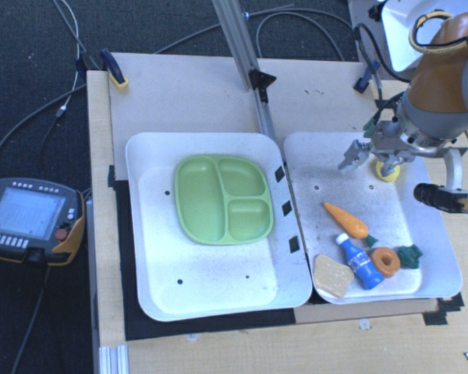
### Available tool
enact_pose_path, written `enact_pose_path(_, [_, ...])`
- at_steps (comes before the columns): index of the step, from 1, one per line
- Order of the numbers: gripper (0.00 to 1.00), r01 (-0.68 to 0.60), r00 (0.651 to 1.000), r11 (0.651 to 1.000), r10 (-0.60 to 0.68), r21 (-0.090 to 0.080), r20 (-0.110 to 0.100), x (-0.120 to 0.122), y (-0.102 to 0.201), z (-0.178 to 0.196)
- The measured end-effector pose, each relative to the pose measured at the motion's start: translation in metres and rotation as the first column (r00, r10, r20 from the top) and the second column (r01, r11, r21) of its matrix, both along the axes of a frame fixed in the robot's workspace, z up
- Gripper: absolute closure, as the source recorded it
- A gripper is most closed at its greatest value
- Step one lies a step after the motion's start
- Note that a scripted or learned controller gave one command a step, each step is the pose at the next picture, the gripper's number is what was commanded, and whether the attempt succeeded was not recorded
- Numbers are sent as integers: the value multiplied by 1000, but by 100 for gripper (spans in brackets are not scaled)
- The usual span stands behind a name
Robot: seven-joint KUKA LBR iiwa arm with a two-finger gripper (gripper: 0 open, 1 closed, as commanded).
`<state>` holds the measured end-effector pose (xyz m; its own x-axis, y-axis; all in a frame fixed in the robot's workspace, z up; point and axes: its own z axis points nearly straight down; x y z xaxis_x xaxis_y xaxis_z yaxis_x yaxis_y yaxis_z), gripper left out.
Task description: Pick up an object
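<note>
Jaws (372,156) looked spread open, nothing between them, low in the right bin (312,162) beside a yellow object (389,171). Risk: closing off-centre would nudge it toward the bin wall, not grip it.

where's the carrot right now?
In the camera view the carrot lies in the right bin, mid-bin, just above the blue bottle and below the gripper.

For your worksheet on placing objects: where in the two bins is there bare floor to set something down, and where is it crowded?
Free: left bin floor in front of the green tray; right bin between gripper and carrot. Crowded: its near corner, with bottle, bread, donut.
</note>
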<state>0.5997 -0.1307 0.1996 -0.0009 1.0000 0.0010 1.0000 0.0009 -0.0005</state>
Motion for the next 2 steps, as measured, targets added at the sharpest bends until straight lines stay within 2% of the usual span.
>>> enact_pose_path(2, [0,2,1000,1000,-2,1,-5,-14,-7,-113])
